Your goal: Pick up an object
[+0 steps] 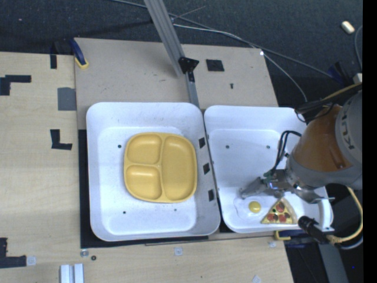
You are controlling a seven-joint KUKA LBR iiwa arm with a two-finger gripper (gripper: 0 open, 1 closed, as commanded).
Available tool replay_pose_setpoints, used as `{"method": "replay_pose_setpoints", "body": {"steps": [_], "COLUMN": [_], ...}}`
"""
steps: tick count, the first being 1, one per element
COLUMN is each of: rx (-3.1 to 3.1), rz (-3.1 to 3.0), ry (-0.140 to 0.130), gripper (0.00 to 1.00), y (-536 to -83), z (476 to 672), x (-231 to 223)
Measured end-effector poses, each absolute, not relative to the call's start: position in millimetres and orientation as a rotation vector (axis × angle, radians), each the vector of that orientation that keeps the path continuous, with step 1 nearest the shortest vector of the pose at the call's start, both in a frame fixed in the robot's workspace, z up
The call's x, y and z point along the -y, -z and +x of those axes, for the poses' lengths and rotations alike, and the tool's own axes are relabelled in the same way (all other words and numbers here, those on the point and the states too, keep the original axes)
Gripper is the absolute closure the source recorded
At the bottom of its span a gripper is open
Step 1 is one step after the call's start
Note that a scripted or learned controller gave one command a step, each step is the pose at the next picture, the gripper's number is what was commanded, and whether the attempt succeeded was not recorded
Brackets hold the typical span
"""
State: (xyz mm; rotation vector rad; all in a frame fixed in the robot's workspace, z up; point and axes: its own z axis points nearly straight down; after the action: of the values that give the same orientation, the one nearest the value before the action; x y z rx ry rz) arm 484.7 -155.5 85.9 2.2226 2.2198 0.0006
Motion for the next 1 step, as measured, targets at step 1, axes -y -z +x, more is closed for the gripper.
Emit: {"method": "replay_pose_setpoints", "body": {"steps": [1], "rx": [-2.217], "rz": [2.215], "ry": [-0.011], "gripper": [1.0], "y": [-100.0], "z": [487.9], "x": [154.8]}}
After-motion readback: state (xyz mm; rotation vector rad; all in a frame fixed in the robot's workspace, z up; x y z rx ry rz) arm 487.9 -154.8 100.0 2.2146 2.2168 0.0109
